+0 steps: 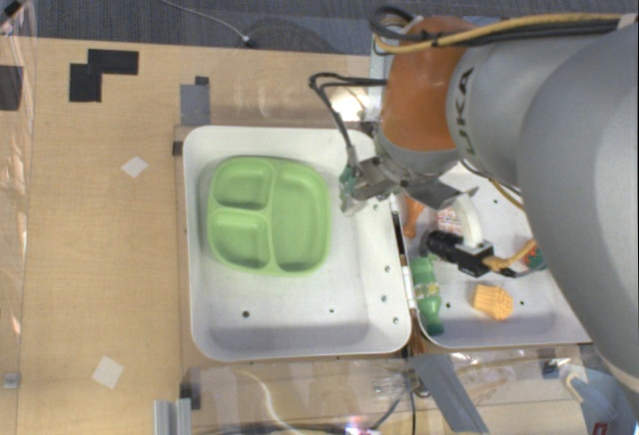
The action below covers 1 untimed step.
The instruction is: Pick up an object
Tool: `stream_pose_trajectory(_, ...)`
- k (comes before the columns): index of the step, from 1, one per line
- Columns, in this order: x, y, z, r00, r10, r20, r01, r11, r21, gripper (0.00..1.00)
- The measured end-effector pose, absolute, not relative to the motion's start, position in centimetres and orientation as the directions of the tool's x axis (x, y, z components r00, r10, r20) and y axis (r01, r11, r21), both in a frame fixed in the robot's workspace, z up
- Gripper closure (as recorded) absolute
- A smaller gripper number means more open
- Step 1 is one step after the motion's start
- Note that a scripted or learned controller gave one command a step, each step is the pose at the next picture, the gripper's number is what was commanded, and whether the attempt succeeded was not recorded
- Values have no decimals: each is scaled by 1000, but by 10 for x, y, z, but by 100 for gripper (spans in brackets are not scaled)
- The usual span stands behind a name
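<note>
- Step in hand: approach; nothing seen to be lifted yet, so the pick is judged not done
- Claw (pixel 357 186): hangs over the right rim of the left bin (pixel 300 333), beside the wall shared with the right bin (pixel 544 328); whether it is released or clenched, cannot tell; a small greenish patch sits at its tip, too unclear to name
- Candidate, left bin: one green divided plate (pixel 268 214), lying flat, just left of the claw, not touching it as far as can be seen
- Candidates, right bin: green bottle (pixel 427 291) along the left wall; yellow ridged piece (pixel 491 300) to its right; white packet (pixel 457 219) with red print, farther back, partly under the arm (pixel 549 124)
- Next move, judged: settle on one item, centre the claw over it, descend, close, lift clear; the plate's thin rim looks the harder hold, the bottle the easier
- Writing: grey letters on the arm casing next to the orange band (pixel 424 94), seemingly "UKA", cut off; packet print too small to read
- Desk (pixel 90 253): pale wood, black tape marks (pixel 100 72) at far left
</note>
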<state>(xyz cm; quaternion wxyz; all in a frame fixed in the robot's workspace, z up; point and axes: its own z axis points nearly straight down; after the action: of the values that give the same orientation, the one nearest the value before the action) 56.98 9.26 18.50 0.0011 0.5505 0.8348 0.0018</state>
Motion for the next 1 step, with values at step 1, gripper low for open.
stream_pose_trajectory(1, 516, 191, 181, -154, 988, 3, 988, 154, 0, 100)
